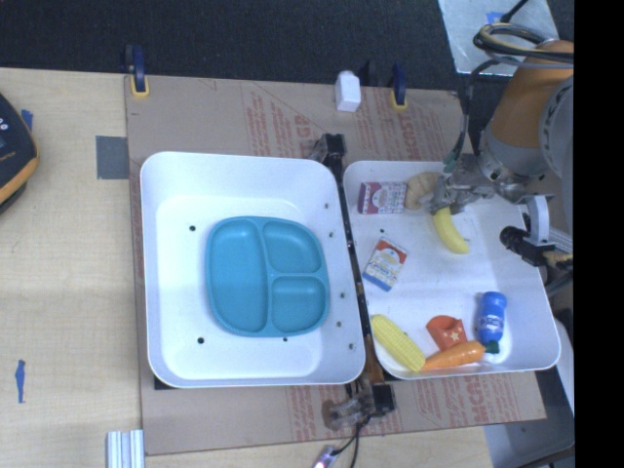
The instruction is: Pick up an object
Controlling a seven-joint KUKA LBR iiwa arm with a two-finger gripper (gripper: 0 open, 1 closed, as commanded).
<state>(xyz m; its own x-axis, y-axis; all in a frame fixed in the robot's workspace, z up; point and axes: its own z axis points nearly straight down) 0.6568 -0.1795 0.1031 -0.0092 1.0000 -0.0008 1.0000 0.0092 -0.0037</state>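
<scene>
We cannot tell the state of our gripper (pixel 450 195) poised just above the banana (pixel 449 232) in the right bin (pixel 546 305), so we descend straight, straddling its middle

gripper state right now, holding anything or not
Gripper: low in the right bin, just above the top end of the banana. Open or shut cannot be told, and nothing is seen held.
</scene>
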